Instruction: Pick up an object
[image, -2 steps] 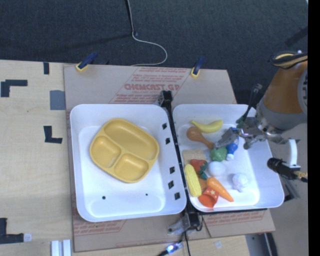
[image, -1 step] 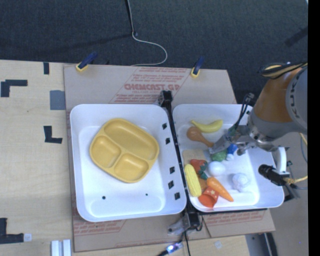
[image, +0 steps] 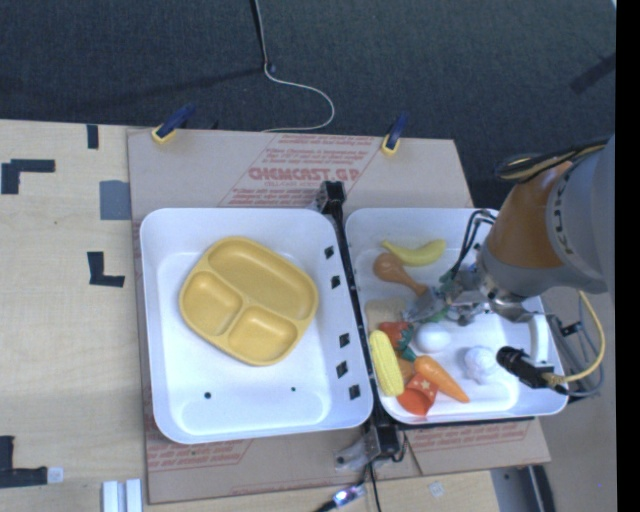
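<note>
Arm (image: 560, 225): mine, grey with an orange band, nearest the lens, reaching in from the right over the right bin.
Gripper (image: 447, 300): low inside the right bin (image: 520, 405), near its middle; whether it is apart or together I cannot tell, the tip is lost in dark clutter.
Drumstick (image: 397, 272): brown toy, just up and left of my gripper, its thin end pointing toward me.
Banana (image: 415, 251): yellow, beyond the drumstick, near the bin's far wall.
White egg (image: 434, 339): just below my gripper, close by.
Red and green piece (image: 397, 335): left of the egg, below-left of my gripper; too small to name.
Corn (image: 387, 362): yellow cob, further below-left, lying along the bin's left wall.
Carrot (image: 440, 378): orange, below the egg, beside the corn.
White lump (image: 478, 363): below-right of my gripper, shape unclear.
Yellow tray (image: 248, 298): three compartments, well to my left in the left bin (image: 170, 400).
Cardboard (image: 290, 170): sheet under both bins.
</note>
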